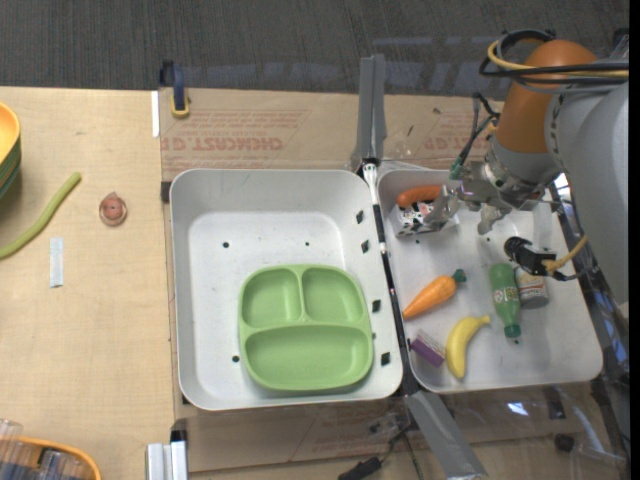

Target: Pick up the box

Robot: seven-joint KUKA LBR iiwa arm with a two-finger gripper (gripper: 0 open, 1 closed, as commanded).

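**Me over the right bin, box at my tip**

Far left on the wooden bench: a yellow bowl (5,153) cut by the frame edge, a long green bean-like strip (42,218), a small pink blob (113,209) and a little white strip (56,263), all lying apart from each other.

Next comes the left bin (200,268). It holds a green divided plate (305,328) w/ three compartments, lying flat in the front half of the bin.

The right bin (570,368) sits just beside it, the rims touching along the middle. Going across it:
- The box (418,220), black-and-white patterned, is in the back left corner area near the dividing rim. A small orange item (418,196) lies just behind it, touching or nearly so; can't tell which.
- A carrot (432,295) lies mid-bin, green top pointing right.
- A small purple block (428,349) is at the front left, just beside a banana (462,343).
- A green bottle (505,300) lies on its side, w/ a small can (532,288) touching its right side.

My gripper (455,206) is down at the back of the right bin, its tip right at the box's right side. Can't tell whether I'm open, closed, or actually have the box; too small and cluttered there. My arm (530,118), w/ its orange band, comes in from the right above the bin's back corner.
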